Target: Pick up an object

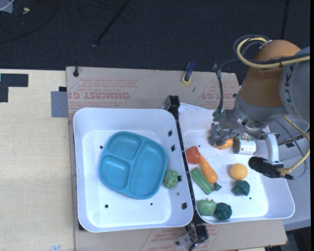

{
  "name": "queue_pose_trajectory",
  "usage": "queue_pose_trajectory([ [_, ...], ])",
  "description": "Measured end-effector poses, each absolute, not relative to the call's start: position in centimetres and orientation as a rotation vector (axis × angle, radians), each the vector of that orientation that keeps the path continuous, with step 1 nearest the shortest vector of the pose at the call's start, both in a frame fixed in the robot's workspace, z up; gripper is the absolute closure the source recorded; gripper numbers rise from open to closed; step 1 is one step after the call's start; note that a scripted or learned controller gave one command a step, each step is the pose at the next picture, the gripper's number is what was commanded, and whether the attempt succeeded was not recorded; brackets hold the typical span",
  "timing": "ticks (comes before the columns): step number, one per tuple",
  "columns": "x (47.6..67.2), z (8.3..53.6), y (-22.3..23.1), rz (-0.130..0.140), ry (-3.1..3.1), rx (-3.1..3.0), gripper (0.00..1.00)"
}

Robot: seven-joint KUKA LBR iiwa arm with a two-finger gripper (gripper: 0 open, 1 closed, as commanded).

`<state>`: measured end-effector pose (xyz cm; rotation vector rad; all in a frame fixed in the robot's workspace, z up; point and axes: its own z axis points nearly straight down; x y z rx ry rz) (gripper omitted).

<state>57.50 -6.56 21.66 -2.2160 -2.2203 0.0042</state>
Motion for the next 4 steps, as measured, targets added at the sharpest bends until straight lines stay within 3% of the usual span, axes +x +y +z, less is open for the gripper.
queue_pose_trajectory([
  [1,57.3,23.7,-6.4,0.0,-2.223,-2.218,1.0],
  [2,58.5,22.6,-6.2,0.004,-2.222,-2.218,1.0],
  [3,56.5,22.8,-6.6,0.006,-2.218,-2.22,1.0],
  [4,57.3,21.8,-6.2,0.006,-2.219,-2.218,1.0],
])
